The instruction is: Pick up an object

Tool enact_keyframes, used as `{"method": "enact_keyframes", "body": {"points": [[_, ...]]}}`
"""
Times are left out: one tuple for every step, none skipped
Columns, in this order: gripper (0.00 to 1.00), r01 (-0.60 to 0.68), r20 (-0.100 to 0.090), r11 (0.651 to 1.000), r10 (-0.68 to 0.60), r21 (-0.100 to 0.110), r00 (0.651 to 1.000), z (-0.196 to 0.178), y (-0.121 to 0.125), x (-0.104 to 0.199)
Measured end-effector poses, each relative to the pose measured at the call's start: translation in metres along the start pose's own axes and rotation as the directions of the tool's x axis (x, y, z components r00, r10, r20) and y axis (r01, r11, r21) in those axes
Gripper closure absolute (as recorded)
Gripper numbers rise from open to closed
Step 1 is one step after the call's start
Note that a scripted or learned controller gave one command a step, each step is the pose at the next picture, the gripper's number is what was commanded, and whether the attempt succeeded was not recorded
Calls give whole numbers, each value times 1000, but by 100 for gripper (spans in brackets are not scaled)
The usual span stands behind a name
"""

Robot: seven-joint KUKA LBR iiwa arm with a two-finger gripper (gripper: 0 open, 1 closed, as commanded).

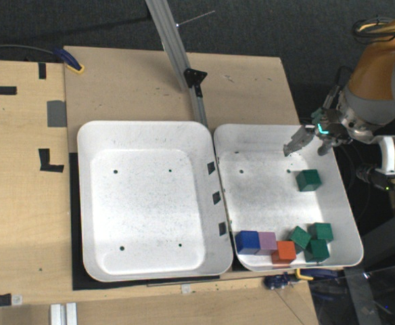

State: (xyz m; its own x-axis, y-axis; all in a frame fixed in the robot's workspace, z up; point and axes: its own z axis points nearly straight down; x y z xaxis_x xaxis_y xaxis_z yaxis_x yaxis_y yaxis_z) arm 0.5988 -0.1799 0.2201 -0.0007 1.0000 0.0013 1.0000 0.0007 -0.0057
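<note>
Closest to the camera, along the near edge of the right bin (251, 141), there's a little huddle of chunky cube-shaped blocks, all matte and hard-edged: a blue block (247, 242) on the left, a pale purple block (267, 241) touching it, an orange block (285, 251) right beside that, then three dark green ones bunched up at the corner (300, 236), (317, 250), (323, 231). Further back in the same bin, well apart from the pile, sits a lone green block (308, 180) on the bare speckled floor. Both bins are shallow white plastic trays with rounded corners and a faintly grainy, dotted surface; the left bin (89, 181) has a few small dark dots on its floor. They sit side by side on a plain wood-look bench (21, 202) with some black tape marks. At the far right the gripper (310, 139) hangs over the back of the right bin, above and beyond the lone green block, with its two dark fingers spread apart and nothing between them. A slanted grey metal pole (167, 26) runs off at the back.
</note>
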Motion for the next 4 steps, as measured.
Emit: {"method": "enact_keyframes", "body": {"points": [[0,2,2,1000,-2,-4,1000,-3,1,0],[0,1,0,1000,-1,2,1000,61,-4,6],[0,2,0,1000,-2,-6,1000,106,-4,-1],[0,3,1,1000,-3,-5,1000,128,-3,1]]}}
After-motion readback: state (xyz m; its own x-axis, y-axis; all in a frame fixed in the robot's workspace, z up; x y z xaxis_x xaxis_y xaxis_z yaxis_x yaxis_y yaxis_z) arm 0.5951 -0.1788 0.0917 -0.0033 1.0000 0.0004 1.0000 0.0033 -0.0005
